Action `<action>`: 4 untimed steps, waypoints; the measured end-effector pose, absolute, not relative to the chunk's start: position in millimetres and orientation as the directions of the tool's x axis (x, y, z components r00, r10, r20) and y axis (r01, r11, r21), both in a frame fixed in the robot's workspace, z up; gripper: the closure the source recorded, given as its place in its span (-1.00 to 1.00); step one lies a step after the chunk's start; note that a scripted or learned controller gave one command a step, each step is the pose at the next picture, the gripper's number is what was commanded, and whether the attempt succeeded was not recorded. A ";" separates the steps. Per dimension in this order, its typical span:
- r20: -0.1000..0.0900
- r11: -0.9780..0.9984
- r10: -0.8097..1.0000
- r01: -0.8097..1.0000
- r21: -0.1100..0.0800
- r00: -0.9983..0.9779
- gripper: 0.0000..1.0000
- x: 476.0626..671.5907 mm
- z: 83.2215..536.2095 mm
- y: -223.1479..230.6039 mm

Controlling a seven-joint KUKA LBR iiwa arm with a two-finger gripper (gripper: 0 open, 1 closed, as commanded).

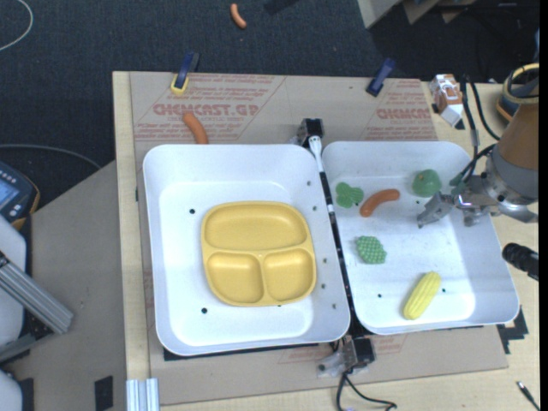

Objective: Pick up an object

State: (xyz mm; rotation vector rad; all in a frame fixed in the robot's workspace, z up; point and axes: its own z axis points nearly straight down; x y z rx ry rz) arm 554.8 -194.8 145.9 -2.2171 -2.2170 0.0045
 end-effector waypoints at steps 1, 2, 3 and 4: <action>0.003 0.000 1.000 1.000 -0.006 0.000 -1.00 549.3 101.3 -190.4; 0.002 0.000 1.000 1.000 -0.004 0.000 -1.00 549.1 83.7 -189.6; 0.000 -0.001 1.000 1.000 0.000 0.001 1.00 549.9 95.3 -190.2; -0.002 0.000 1.000 1.000 0.005 0.000 1.00 548.6 138.5 -188.8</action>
